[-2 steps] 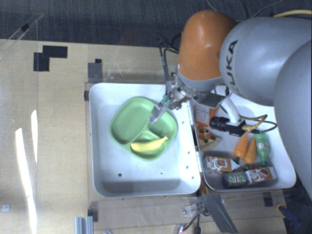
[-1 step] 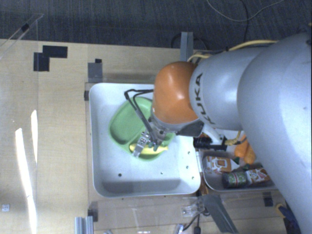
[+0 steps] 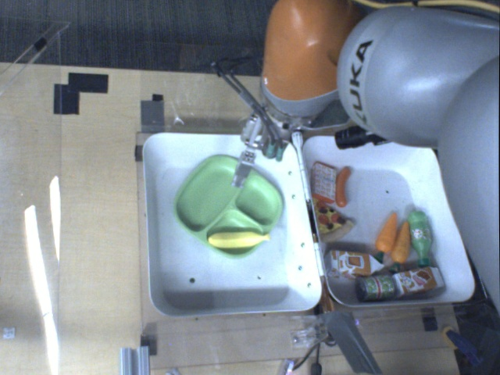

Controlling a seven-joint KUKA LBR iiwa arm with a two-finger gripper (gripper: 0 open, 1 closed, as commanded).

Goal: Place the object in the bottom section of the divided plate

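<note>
Banana (image 3: 238,241) lies in bottom section of green divided plate (image 3: 205,194), left white bin (image 3: 164,233). Gripper (image 3: 242,170) hangs over plate's upper right section, fingers nearly together, nothing between them. Bench (image 3: 78,209) is pale wood with black markers; dark floor behind. "KUKA" reads on arm (image 3: 406,69). Right bin (image 3: 449,209) holds packaged food, labels unreadable.

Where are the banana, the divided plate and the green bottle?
banana (image 3: 237,241), camera view, middle of the fruit.
divided plate (image 3: 201,196), camera view, bare left section.
green bottle (image 3: 419,235), camera view, its body.
</note>
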